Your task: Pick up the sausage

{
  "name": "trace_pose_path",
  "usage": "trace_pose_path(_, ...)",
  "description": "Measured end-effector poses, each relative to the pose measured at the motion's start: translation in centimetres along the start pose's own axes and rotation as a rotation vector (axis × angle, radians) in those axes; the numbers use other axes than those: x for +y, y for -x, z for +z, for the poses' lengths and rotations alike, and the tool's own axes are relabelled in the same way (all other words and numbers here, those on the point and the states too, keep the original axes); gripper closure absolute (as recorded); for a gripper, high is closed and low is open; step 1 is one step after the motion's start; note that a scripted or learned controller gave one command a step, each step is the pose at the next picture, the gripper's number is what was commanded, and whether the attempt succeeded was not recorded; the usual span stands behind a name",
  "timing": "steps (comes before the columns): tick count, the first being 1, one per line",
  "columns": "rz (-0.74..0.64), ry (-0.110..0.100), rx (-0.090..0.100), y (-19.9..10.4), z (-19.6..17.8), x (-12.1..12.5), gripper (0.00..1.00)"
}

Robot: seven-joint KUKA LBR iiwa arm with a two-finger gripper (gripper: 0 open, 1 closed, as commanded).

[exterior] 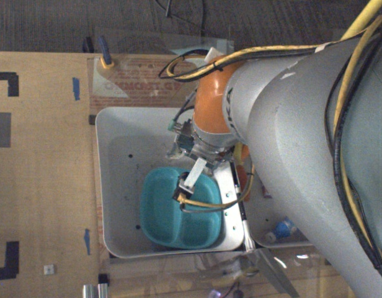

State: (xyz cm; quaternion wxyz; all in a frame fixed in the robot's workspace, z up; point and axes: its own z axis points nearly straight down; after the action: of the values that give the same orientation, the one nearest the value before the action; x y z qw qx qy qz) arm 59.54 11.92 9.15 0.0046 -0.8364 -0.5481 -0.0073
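My gripper [182, 140] hangs low over the left bin [116, 166], just above the far rim of a teal two-part dish [163, 219]. The wrist and the big grey arm hide what lies under it. A thin orange-brown strip [240, 166] peeks out beside the wrist, near the wall between the bins. It may be the sausage, but too little of it shows to tell. Nothing can be seen between the fingers.
The teal dish fills the near half of the left bin. A small blue and white object [281, 230] lies in the right bin [284, 244], most of which the arm covers. Bare bin floor shows at the left bin's far left.
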Motion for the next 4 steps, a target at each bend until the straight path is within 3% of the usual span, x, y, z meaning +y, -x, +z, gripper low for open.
trace_pose_path(1,0.002,-0.001,-0.013,0.5,-0.5,0.2,1.00)
trace_pose_path(2,0.138,-0.004,-0.022,4.1,-9.1,8.6,1.00)
trace_pose_path(3,0.857,0.004,-0.021,3.7,-9.3,8.9,1.00)
trace_pose_path(4,0.845,0.016,0.006,1.4,-6.8,8.3,1.00)
